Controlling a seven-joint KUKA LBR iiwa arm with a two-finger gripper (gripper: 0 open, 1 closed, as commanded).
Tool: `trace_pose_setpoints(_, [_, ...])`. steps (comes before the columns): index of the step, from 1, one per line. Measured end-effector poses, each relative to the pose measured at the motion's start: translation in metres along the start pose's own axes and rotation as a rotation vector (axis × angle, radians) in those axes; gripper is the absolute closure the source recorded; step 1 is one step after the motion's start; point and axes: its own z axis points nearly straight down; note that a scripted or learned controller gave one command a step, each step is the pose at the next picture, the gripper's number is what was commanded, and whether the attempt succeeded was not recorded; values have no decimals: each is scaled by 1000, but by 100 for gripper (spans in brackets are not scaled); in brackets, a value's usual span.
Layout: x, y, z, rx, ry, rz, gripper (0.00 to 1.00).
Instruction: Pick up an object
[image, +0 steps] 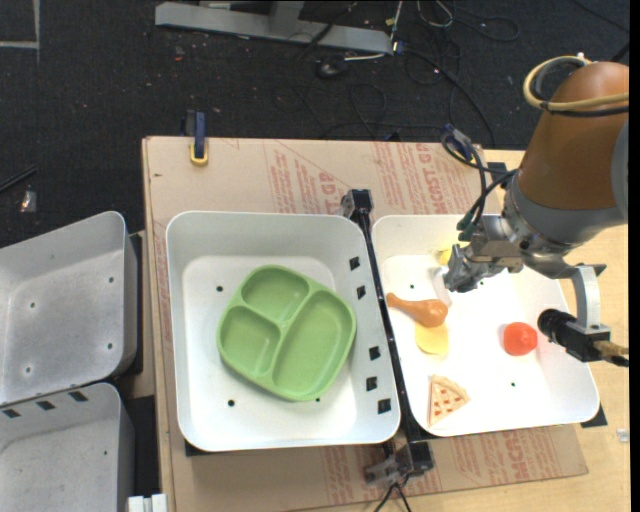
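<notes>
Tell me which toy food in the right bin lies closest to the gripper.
The orange drumstick: it lies just below-left of the gripper, nearer than the yellow disc, the red tomato and the pizza slice.

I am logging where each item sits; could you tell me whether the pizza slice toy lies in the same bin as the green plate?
No, the pizza slice lies in the right bin, while the green plate sits alone in the left bin.

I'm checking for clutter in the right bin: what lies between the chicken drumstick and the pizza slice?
In the camera view, a pale yellow round piece lies between the drumstick and the pizza slice, touching the drumstick's lower edge.
</notes>
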Motion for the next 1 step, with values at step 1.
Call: trace_pose_setpoints(1, [54,3,23,1,-1,2,100])
